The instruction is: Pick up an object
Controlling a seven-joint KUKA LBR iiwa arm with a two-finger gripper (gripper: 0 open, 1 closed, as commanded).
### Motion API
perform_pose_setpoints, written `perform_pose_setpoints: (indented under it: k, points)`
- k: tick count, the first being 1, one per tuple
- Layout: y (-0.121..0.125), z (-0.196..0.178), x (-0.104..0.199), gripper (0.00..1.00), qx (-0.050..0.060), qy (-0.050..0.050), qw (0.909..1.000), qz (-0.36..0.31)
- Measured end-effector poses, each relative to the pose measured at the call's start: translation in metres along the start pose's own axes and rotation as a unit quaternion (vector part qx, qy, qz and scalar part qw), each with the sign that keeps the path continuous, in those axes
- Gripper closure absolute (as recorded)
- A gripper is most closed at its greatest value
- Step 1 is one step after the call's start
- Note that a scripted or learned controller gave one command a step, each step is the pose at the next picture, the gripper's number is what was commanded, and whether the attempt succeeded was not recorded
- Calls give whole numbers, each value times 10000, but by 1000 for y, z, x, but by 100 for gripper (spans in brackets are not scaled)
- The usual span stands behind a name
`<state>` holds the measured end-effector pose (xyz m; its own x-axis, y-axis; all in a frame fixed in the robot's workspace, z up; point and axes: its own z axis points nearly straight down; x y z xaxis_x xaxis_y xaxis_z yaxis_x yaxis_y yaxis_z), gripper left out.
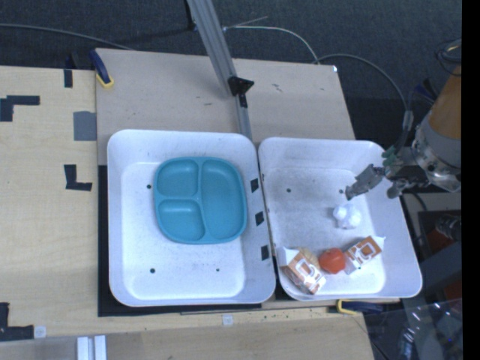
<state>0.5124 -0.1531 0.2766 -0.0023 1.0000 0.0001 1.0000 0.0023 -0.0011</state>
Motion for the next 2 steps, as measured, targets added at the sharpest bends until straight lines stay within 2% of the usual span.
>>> perform_pose_setpoints:
  k: [1, 2]
  points:
    - [0, 0, 0, 0, 0, 0, 10000, 1]
    - [-4, 55, 11, 0, 28, 6, 10000, 2]
